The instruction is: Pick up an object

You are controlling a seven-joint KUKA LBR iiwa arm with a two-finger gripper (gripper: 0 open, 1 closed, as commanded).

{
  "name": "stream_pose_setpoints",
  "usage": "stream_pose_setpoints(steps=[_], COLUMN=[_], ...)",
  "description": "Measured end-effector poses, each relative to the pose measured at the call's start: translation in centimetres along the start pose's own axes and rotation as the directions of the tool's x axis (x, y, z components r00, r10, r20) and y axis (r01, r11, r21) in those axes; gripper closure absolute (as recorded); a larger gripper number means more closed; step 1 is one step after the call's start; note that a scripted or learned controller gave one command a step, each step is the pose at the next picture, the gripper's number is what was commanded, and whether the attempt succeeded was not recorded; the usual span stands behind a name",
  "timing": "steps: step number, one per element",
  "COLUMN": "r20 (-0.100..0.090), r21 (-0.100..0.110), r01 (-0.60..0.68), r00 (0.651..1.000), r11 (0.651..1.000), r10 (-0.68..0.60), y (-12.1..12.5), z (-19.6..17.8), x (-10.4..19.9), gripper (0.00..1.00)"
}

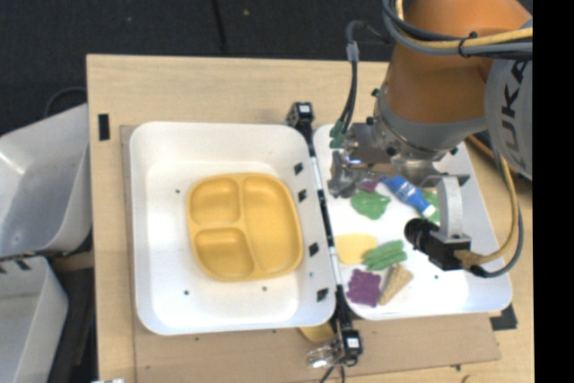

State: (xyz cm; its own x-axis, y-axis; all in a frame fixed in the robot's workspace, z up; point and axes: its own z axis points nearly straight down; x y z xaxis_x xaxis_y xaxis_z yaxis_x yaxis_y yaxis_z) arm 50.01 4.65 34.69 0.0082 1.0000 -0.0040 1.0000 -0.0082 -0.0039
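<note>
My gripper [343, 181] hangs low over the left part of the right bin [480, 282], beneath the arm's orange band. Just right of it lies a green leafy toy [369, 205], and beyond that a blue tube [405, 190], partly under the wrist. Nearer the front of the bin sit a flat yellow piece [356, 247], a green pod [384, 255], a purple piece [364, 286] and a tan cone [396, 282]. The arm's body hides the back of this bin.
The left bin [157, 193] holds a yellow divided plate [244, 224]. A ridge with black clips [318, 211] separates the two bins. A black fitting [435, 244] on the arm reaches over the right bin's front right.
</note>
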Motion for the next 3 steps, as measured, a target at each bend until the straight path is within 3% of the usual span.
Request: stream_pose_setpoints(steps=[1,2,3], r20=[-0.006,-0.003,-0.002], r21=[-0.021,0.004,-0.005], r01=[0.011,0.016,0.017], r00=[1.0,1.0,1.0], r11=[1.0,1.0,1.0], r10=[-0.011,-0.016,-0.017], y=[-1.0,-1.2,-1.0], z=[-13.6,-4.7,-6.2], x=[0.4,7.2,6.8], gripper=[1.0,1.0,1.0])
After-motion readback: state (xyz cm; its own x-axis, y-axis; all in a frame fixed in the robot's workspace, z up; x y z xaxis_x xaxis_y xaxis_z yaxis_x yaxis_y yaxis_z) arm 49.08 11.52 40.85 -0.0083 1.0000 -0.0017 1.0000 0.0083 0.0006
